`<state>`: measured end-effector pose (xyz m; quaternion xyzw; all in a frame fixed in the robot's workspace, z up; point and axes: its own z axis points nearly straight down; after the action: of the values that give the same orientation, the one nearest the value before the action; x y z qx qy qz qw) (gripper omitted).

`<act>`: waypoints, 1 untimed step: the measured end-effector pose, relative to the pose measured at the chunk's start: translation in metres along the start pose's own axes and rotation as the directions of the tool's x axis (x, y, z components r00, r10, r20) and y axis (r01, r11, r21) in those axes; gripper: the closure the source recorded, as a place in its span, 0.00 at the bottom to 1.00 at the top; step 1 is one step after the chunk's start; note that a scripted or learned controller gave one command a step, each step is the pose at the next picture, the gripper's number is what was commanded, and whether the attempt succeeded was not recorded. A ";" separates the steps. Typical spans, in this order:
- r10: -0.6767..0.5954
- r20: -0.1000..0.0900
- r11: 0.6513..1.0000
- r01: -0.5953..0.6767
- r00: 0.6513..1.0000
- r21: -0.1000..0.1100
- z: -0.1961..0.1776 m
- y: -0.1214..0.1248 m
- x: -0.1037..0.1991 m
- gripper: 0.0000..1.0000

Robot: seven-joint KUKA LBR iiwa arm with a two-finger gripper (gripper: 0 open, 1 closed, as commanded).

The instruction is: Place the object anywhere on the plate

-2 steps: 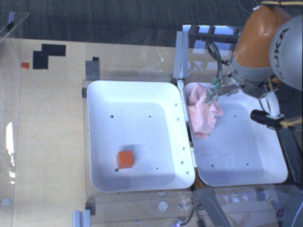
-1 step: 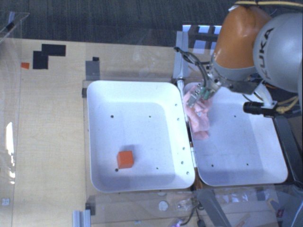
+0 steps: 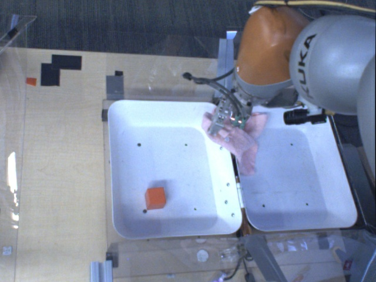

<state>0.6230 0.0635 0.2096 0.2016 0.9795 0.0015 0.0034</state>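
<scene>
Camera view has the arm (image 3: 311,51) coming in from the right, with its orange band sitting over the top edge of the two bins. The hand (image 3: 226,119) is down at the seam between them, near the back, and a pink cloth (image 3: 242,141) is bunched up right under it. The cloth drapes across the divider, mostly hanging into the right bin (image 3: 305,210) with a corner over the left bin (image 3: 176,157). Whether the fingers actually have the cloth pinched, or how far apart they are, I honestly can't tell (the wrist and wiring cover that spot).

Well away from all that, a small orange block (image 3: 155,198) sits on the floor of the left bin, toward the front left corner, touching nothing else. Both bins rest side by side on the light wooden desk (image 3: 59,157).
</scene>
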 end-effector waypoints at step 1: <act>-0.391 0.001 0.921 0.391 0.921 -0.002 0.004 0.046 0.013 1.00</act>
<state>0.6291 0.1109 0.2055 0.0024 1.0000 0.0017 0.0043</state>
